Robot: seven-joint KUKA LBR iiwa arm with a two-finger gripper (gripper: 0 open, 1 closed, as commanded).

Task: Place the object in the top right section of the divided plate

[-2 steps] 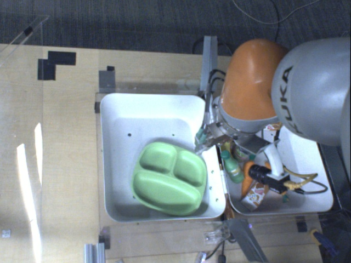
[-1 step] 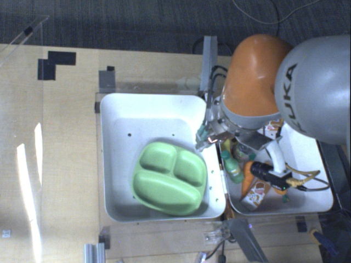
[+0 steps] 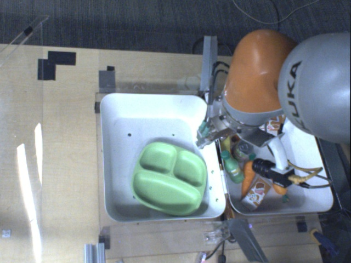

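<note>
A green divided plate [image 3: 170,178] lies in the left white bin [image 3: 118,147], tilted toward the bin's lower right, with nothing in its sections. The grey and orange arm [image 3: 258,75] hangs over the upper left of the right bin [image 3: 323,199]. My gripper [image 3: 233,141] reaches down under the wrist, close to the wall between the two bins, and the wrist hides most of it. Just below it in the right bin lie a small green bottle [image 3: 235,169], an orange carrot-like piece [image 3: 248,175] and a brown packet [image 3: 256,193].
A red and white packet [image 3: 272,126] peeks out from under the arm at the right bin's top. A black cable and yellow wire [image 3: 299,175] cross that bin. A metal post [image 3: 209,64] stands behind the bins.
</note>
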